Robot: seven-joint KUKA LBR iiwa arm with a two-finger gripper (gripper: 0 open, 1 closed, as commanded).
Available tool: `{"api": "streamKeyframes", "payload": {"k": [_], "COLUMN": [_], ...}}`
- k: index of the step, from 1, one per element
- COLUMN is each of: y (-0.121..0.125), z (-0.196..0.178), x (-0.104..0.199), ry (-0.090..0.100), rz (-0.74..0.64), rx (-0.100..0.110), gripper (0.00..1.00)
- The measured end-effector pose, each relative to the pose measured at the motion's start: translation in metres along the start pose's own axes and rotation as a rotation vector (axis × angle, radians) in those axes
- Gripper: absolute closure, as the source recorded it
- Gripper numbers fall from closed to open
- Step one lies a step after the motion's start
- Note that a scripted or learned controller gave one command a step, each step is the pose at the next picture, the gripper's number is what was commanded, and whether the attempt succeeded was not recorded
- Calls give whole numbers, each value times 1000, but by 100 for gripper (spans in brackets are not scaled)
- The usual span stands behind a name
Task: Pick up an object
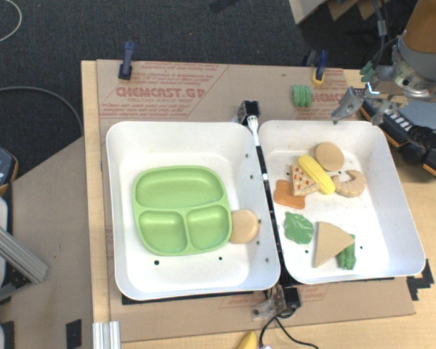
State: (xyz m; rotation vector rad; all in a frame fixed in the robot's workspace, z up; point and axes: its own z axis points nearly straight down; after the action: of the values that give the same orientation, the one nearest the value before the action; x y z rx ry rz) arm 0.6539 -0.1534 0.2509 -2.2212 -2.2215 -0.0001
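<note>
- The claw (362, 105) hangs over the far rim of the right bin (400, 217), near its far right corner, on the arm (421, 42) that comes in from the top right.
- Its fingers look spread, with nothing between them.
- The nearest food is a round bun (329, 155), lying in the bin below and a little left of the claw, apart from it.
- Touching the bun's left side is a banana (316, 174), tilted across a pizza slice (300, 181); a shrimp (350, 185) curls just right of the banana.
- An orange piece (289, 195) lies at the pizza's near left edge.
- Nearer the camera sit a green leaf (299, 227), a tan wedge (330, 243) and a small green bit (346, 257) against the wedge's right corner.
- All of these lie well apart from the claw.
- The left bin (123, 166) holds a green tray (182, 209) with a cookie (243, 225) touching its right edge.
- A green block (301, 96) rests on the cardboard (167, 86) beyond the bins, left of the claw.
</note>
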Motion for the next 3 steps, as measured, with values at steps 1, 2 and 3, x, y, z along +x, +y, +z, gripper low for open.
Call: {"api": "streamKeyframes", "payload": {"k": [1,2,3], "y": [-37,-34,-33], "z": [159,141,131], "x": [27,24,24], "ry": [3,-2,-3], "rz": [3,2,3], "rx": [5,-6,-8], "gripper": [0,100,100]}}
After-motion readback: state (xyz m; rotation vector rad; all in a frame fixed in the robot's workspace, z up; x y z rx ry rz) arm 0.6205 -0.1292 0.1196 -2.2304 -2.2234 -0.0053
